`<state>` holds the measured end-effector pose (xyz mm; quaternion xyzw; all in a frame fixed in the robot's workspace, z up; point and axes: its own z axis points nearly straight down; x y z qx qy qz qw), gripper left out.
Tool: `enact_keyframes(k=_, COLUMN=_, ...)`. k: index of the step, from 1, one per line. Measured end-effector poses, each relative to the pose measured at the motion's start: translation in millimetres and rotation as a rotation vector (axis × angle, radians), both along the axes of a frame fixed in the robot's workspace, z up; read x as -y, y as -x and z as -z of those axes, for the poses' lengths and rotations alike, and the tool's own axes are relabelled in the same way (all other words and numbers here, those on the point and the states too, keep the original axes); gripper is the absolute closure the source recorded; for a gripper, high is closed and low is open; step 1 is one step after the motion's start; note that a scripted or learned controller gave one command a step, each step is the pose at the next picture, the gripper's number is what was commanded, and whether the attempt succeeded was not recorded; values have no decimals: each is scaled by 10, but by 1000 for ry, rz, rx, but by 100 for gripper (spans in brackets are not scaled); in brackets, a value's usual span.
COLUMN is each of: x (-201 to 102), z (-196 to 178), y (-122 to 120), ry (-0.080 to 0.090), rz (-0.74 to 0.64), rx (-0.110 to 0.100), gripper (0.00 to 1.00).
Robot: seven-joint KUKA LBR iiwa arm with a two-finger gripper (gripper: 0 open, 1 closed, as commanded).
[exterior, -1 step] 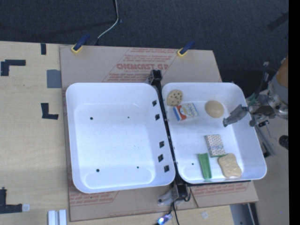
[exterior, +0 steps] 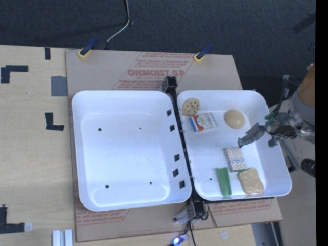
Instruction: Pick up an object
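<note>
The hand (exterior: 252, 136) reaches in from the right edge of the right bin (exterior: 256, 100), its dark grey fingers pointing left and down over the white floor. The view is too small and blurred to tell how far apart the fingers stand, and nothing can be made out between them. Behind it the grey wrist runs off to the right, with a patch of the orange band (exterior: 307, 88) showing at the frame's edge.

Just below the fingertips lies a small patterned box (exterior: 235, 158), close to the hand but, as far as can be seen, apart from it. Up and to the left of the hand sits a round tan bun-like piece (exterior: 234, 119). Farther left is a small carton with red and blue print (exterior: 203, 121), and above it a round cookie with dark spots (exterior: 191, 105), near the wall the bins share. At the near end of the right bin a green stick (exterior: 224, 182) lies lengthwise, and just beside it to the right rests a pale yellow sponge-like block (exterior: 251, 181).

The left bin (exterior: 82, 137) adjoins the right one along a black hinge strip. Both stand on a brown board (exterior: 148, 70) held by yellow and blue clamps on the wooden bench (exterior: 31, 152).
</note>
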<state>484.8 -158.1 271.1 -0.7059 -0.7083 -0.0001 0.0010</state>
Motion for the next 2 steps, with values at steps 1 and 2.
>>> enact_keyframes(k=1, x=-198, z=-173, y=5, ry=1, rz=0, rx=2, gripper=0)
enact_keyframes(k=2, x=-747, z=-909, y=-5, ry=1, rz=-5, rx=9, gripper=0)
